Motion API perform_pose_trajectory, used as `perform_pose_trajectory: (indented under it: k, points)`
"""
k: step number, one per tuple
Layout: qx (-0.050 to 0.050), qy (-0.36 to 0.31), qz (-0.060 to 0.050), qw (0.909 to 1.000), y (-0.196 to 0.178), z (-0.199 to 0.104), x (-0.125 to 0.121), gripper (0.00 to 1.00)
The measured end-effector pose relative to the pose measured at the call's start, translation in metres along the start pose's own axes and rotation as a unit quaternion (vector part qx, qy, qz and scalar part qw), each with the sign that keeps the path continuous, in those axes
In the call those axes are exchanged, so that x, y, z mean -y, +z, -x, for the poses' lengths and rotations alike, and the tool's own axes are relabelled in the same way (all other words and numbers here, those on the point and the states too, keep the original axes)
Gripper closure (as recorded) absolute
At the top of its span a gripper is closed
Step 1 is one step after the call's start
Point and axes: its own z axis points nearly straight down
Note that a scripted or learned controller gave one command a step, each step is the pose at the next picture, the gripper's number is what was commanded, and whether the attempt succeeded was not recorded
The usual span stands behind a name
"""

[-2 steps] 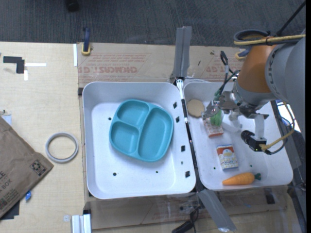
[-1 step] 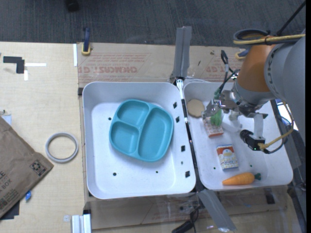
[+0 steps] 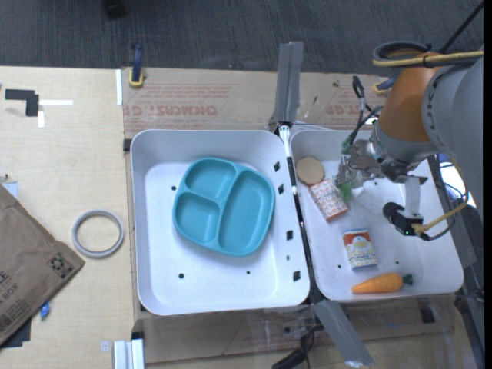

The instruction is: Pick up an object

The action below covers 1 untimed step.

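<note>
Hand (image 3: 347, 177) fingertips hidden behind wrist hardware.

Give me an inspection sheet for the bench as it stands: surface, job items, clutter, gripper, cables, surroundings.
Surface: two white bins side by side; left bin, right bin.
Job's things: left bin holds a blue divided plate. Right bin holds a round tan disc, a red patterned packet, a small white carton and a toy carrot.
Clutter: tape roll and a cardboard box on the bench left of the bins.
Gripper: gripper low in the right bin beside the packet; finger state unclear.
Cables: yellow and black cables along the arm.
Surroundings: dark carpet beyond the bench.
</note>
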Motion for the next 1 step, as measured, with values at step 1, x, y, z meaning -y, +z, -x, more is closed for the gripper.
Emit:
perform_pose_trajectory:
  k: [1]
  points:
    - [-0.002,0.018,-0.016,0.9997,-0.1144,-0.0195,-0.0360,1.00]
